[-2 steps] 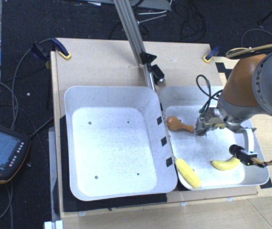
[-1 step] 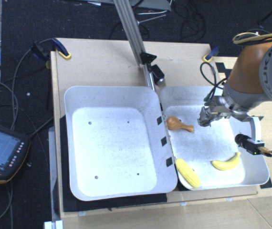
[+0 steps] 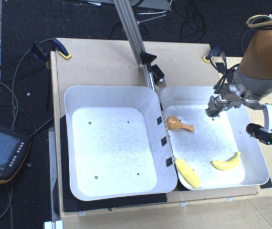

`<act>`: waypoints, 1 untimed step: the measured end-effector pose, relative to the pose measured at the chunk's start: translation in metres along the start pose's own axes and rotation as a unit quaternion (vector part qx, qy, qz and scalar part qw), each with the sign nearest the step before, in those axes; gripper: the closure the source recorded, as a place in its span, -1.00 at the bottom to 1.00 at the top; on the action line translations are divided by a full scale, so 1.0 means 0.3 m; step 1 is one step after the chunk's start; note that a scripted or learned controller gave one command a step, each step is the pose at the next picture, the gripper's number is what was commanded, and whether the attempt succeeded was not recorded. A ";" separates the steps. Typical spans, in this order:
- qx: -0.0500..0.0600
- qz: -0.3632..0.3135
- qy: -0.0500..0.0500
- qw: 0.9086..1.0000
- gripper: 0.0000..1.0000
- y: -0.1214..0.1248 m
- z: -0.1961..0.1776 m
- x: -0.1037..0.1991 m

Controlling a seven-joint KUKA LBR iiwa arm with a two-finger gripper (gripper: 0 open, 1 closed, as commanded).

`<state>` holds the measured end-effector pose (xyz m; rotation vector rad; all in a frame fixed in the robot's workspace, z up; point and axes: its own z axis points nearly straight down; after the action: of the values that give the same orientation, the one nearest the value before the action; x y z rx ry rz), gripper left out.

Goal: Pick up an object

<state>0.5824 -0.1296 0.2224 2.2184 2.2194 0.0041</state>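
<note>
Bench (image 3: 107, 66): tan board, two shallow white bins side by side. Left bin (image 3: 78, 104): speckled floor. Right bin (image 3: 250, 147): three items.

Gripper (image 3: 213, 109): dark, small in frame, hanging over upper-right part of right bin floor, near back wall. Finger state: cannot tell — tips merge into one dark blob at this res. Nothing seen between them. Whether touching bin floor or above it: cannot tell.

Arm (image 3: 262, 56): in from right, orange band above wrist, grey below, cables along wrist.

Candidate objs, all in right bin:
- Brown gourd-shaped toy (image 3: 179, 124): round end toward divider, thin neck pointing right. Lying flat, near left wall. Nearest item to gripper; sits left of and slightly below it, apart, not touching.
- Banana (image 3: 226, 162): yellow, curved, lower-right area of floor. Below gripper, well apart.
- Corn cob (image 3: 187, 172): yellow, lying diag. at lower-left corner, against sloped wall beside divider. Well apart from gripper.

Other: slanted metal strut (image 3: 132, 30) running from top of frame to point between bins. Yellow-tipped clamps at bench's back corners. Handheld pendant (image 3: 1, 151) w/ screen on floor, far left.
</note>
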 end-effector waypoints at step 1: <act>0.001 0.000 0.000 1.000 1.00 0.002 -0.099 0.000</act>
<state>0.5828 -0.1296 0.2520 2.2196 2.2209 0.0017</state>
